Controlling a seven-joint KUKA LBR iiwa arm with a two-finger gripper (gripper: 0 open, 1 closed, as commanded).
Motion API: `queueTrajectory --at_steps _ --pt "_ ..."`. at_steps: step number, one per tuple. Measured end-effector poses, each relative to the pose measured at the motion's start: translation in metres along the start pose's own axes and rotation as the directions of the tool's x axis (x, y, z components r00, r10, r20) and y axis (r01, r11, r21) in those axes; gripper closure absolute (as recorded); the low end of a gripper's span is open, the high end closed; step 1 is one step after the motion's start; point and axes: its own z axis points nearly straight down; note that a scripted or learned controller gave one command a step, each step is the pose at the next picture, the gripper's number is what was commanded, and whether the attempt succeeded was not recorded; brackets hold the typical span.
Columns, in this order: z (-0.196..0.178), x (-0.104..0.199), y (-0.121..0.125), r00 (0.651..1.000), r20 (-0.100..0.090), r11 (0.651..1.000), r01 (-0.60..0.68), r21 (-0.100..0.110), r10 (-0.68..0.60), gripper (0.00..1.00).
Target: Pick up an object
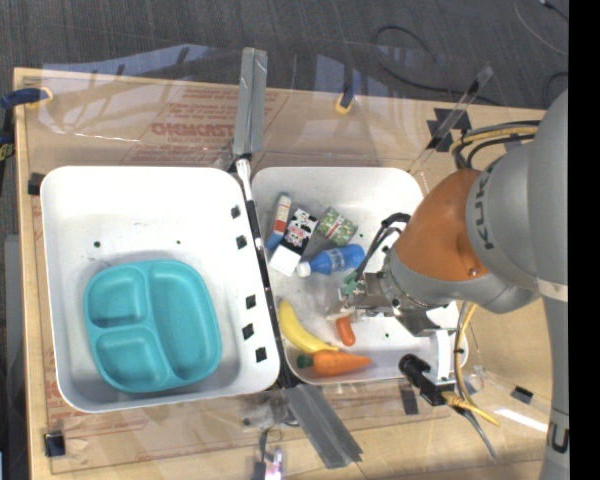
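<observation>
The hand hangs low in the right bin, just above a small orange piece; its grip cannot be told.

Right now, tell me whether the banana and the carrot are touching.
Touching. The camera view shows the banana's lower end meeting the carrot's green-topped end at the right bin's near edge, no gap between them.

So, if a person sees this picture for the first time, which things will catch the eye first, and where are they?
The big grey arm with its orange band comes in from the right and hangs over the right bin. A teal divided tray lies alone in the left bin. In the right bin, a yellow banana and an orange carrot lie near the front edge, with a blue bottle behind them.
</observation>
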Motion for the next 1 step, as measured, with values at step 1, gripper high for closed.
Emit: queueTrajectory --at_steps 1 --pt "-0.0989 0.0331 0.0234 0.985 0.001 0.985 -0.171 0.000 0.171 1.00"
